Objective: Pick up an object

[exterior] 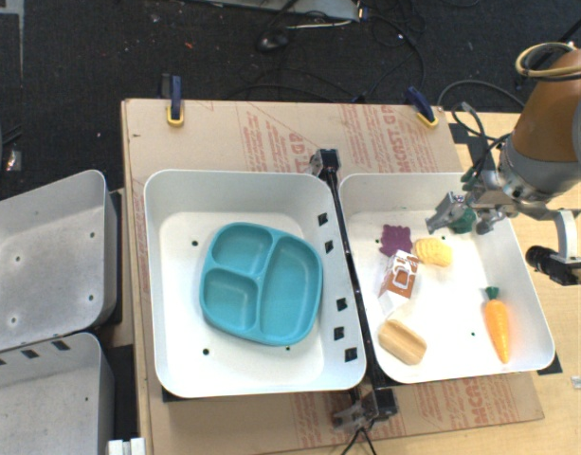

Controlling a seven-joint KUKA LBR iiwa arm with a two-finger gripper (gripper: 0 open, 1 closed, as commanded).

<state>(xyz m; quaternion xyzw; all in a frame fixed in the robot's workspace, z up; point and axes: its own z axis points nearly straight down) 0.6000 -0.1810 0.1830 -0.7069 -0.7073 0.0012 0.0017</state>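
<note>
Left bin (167,254): holds a blue divided plate (262,283), well left of the claw.
Right bin (532,282): purple piece (396,238), snack packet (402,278) and bread roll (402,341) lie left of and below the claw; yellow corn (433,252) just below-left; carrot (498,326) below.
Claw (453,216): over the bin's upper part, apparently empty; whether it's spread or closed, cannot tell.

The arm (546,121) is a rounded grey body with a broad orange band just above the wrist; below it sits the tool (453,214) — small, grey metal, greenish at the fingers — with dark cables looping just behind
</note>
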